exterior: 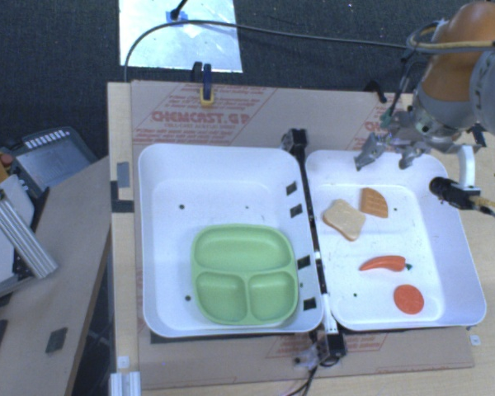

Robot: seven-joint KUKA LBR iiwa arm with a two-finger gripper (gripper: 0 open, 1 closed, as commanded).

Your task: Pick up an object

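Note:
The right bin [445,221] holds several food toys: a tan bread slice [344,219], an orange wedge-shaped piece [374,202], a red chili pepper [384,263] and a flat red-orange disc [408,299]. My gripper [388,156] hangs over the far edge of the right bin, above and behind the orange piece. Its two fingers are spread apart with nothing between them.
The left bin [165,188] holds a green divided plate [243,274] at its near right. A black divider strip [307,229] runs between the bins. A yellow-handled clamp [205,85] sits on the cardboard behind the left bin.

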